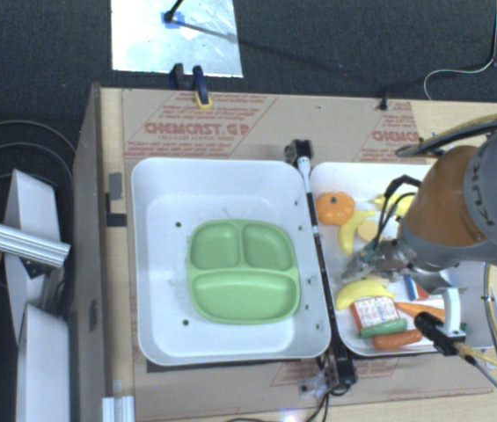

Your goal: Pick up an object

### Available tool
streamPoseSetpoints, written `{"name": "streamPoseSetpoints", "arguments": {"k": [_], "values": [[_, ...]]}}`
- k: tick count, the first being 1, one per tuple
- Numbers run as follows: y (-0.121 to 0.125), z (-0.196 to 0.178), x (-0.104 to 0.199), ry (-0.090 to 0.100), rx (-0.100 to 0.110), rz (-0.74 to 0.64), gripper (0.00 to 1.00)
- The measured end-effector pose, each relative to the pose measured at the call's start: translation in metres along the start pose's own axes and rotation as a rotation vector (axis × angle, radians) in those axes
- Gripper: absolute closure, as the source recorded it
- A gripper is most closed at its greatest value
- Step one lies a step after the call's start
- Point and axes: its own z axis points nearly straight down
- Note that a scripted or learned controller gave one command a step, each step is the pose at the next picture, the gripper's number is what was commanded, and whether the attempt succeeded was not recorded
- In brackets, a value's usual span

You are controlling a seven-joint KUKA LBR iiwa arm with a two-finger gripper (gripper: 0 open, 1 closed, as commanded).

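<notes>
Beside your green divided plastic tray (244, 271), the claw (373, 258) was low among toy food; its state was unclear, nothing visibly lifted yet.

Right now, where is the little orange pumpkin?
The orange pumpkin sits in the right bin, near its top-left corner, just above the banana and beside the divider between bins.
</notes>
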Motion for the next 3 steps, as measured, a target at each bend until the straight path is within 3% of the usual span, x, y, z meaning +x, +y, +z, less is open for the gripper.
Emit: {"name": "streamPoseSetpoints", "arguments": {"k": [1, 2, 3], "values": [[0.089, -0.001, -0.024, -0.003, -0.007, -0.001, 0.00], [0.130, 0.006, -0.028, -0.004, 0.113, -0.011, 0.00], [0.124, 0.006, -0.028, -0.003, 0.090, 0.002, 0.00]]}}
